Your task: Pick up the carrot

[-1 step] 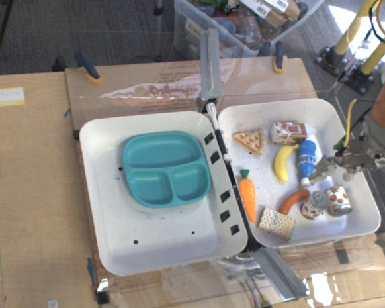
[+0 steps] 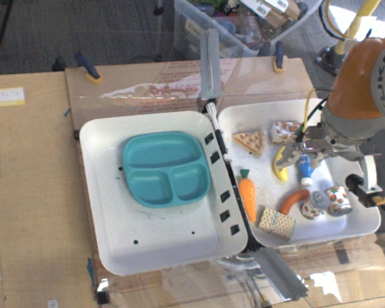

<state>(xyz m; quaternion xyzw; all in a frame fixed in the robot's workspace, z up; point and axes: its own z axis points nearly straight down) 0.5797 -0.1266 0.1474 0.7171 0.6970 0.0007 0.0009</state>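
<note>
carrot [image 2: 247,196] lies untouched at left edge of right bin [image 2: 357,227]. your end effector [image 2: 303,149] hovers right of it, over banana [image 2: 281,162]; opening: cannot tell. grasp not begun.

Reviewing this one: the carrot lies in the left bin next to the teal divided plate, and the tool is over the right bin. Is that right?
Not quite. The camera view shows the carrot in the right bin, against its left wall, near the divider between the bins. The teal divided plate sits by itself in the left bin. The rest holds: the tool is over the right bin.
</note>
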